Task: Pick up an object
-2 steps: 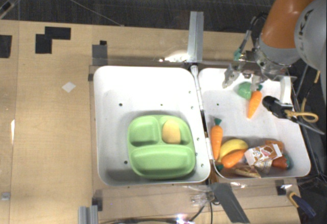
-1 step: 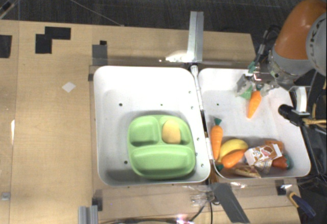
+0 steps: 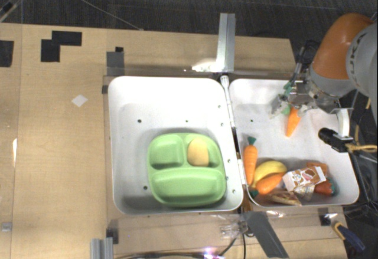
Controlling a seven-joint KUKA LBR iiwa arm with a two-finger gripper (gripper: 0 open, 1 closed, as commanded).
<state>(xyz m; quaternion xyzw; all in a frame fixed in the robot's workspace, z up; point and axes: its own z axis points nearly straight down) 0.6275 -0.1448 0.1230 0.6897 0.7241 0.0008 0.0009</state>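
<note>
Camera view: at three o'clock in the right bin (image 3: 260, 98), the claw (image 3: 290, 105) grips a carrot (image 3: 292, 122) hanging upright.

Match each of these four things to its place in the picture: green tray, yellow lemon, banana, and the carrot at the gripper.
Things:
1. green tray
2. yellow lemon
3. banana
4. carrot at the gripper

Places:
A. upper part of the right bin
B. in the tray's upper right compartment
C. lower part of the right bin
D. left bin

Pairs: 1-D, 2-B, 3-C, 4-A
</note>
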